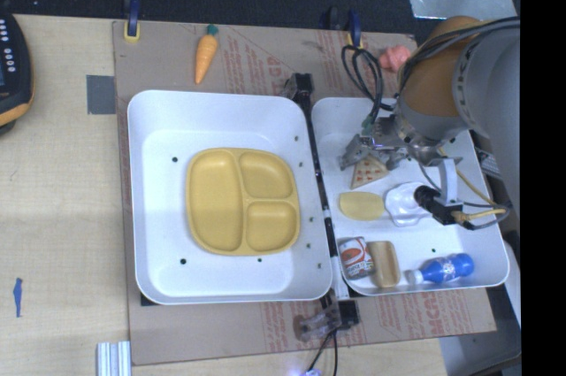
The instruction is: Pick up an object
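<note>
Grey KUKA arm with orange band is low over the right shallow white plastic bin. Left shallow white bin bears just a yellow three-compartment plastic tray.

Candidate objects all lie on the right bin floor: flat pale-yellow oval piece, blue plastic bottle with white cap, tan block, red-and-white can, pizza-slice-shaped wedge.

Two-finger gripper sits just above the wedge; can't tell the jaw state.

Judgement: nothing lifted yet; grasp and lift remain.
</note>
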{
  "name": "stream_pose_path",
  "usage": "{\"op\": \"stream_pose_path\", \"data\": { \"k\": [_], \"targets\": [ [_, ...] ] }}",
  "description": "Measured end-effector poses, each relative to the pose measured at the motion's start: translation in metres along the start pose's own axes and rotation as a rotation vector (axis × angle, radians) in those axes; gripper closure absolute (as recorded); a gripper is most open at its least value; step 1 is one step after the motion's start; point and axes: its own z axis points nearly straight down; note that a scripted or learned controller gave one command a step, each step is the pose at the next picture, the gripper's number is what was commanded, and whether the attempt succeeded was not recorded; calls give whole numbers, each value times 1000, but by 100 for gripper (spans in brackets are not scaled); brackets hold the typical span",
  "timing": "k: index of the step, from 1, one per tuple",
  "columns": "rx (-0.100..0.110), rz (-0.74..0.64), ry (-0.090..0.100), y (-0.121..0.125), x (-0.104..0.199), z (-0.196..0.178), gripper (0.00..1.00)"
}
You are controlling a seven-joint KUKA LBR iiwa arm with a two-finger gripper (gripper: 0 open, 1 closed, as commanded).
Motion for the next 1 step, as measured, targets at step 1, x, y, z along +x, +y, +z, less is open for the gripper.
{"op": "stream_pose_path", "data": {
  "k": [1],
  "targets": [
    [-4,-1,-2,2,-2,-12,100]
  ]
}}
